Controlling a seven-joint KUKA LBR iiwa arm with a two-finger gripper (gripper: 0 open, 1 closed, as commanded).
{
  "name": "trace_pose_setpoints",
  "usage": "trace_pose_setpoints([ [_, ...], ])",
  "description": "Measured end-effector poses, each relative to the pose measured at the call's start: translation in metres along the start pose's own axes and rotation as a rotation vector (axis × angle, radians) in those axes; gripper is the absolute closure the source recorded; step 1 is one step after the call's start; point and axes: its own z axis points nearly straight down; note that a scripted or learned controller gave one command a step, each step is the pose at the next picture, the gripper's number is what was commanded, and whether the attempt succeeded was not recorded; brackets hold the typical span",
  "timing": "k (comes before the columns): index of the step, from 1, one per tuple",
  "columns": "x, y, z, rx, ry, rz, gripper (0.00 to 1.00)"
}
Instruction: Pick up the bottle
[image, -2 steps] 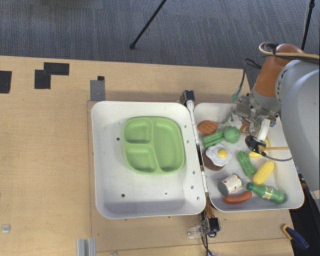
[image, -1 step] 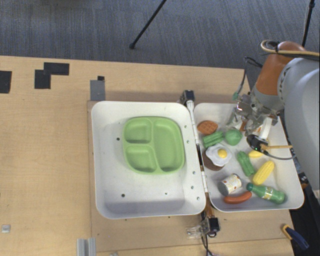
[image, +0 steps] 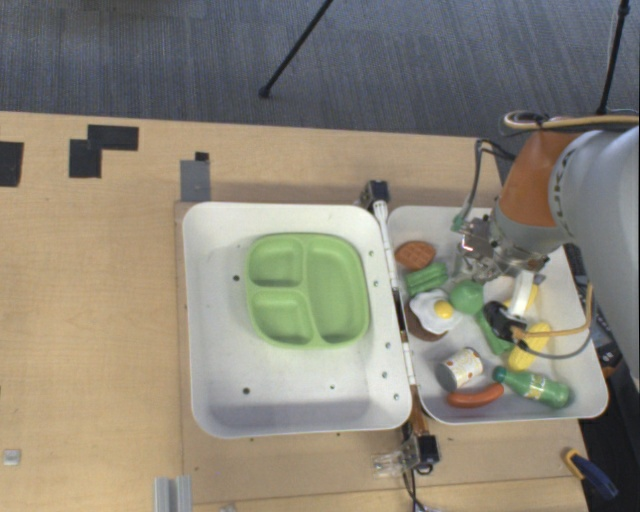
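The bottle (image: 532, 387) is green with a yellow label and lies on its side in the right bin's near right corner. My gripper (image: 478, 268) hangs over the middle of the right bin (image: 590, 400), well behind the bottle and apart from it. It stands just above a round green toy (image: 465, 297). The arm's orange band (image: 525, 185) and grey body cover the bin's far right part.
The right bin also holds a brown patty (image: 415, 252), a fried egg (image: 435, 312), a small can (image: 459, 368), a red sausage (image: 475, 397) and yellow pieces (image: 528, 345) next to the bottle. The left bin (image: 215, 400) holds a green divided plate (image: 305, 290).
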Motion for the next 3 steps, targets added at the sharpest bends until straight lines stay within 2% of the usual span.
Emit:
trace_pose_setpoints([
  [1,0.046,-0.057,-0.121,0.001,0.001,-0.035,1.0],
  [2,-0.021,-0.107,-0.078,0.004,-0.001,0.016,1.0],
  [3,0.079,-0.166,-0.098,0.006,0.001,0.032,1.0],
])
